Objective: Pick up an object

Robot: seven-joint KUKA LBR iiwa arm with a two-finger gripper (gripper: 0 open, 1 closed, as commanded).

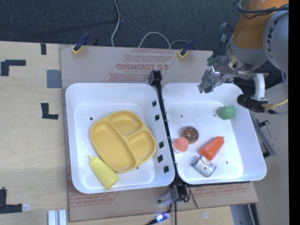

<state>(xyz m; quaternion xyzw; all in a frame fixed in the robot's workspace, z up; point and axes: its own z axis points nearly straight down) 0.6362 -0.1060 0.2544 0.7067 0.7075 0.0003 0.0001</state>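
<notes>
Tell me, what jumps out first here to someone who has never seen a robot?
The big yellow divided plate in the left bin, a yellow bottle beside it. Then the grey arm's orange band at upper right, its tool above the right bin's far edge.

Gripper (pixel 206 85) hangs over right bin (pixel 248 172) far edge. Green obj (pixel 227 112) near its right edge; yellow tray (pixel 123 140) in left bin (pixel 75 125).

White bins (pixel 75 125) hold a yellow tray (pixel 123 140), orange bottle (pixel 212 147), green toy (pixel 227 112).
</notes>
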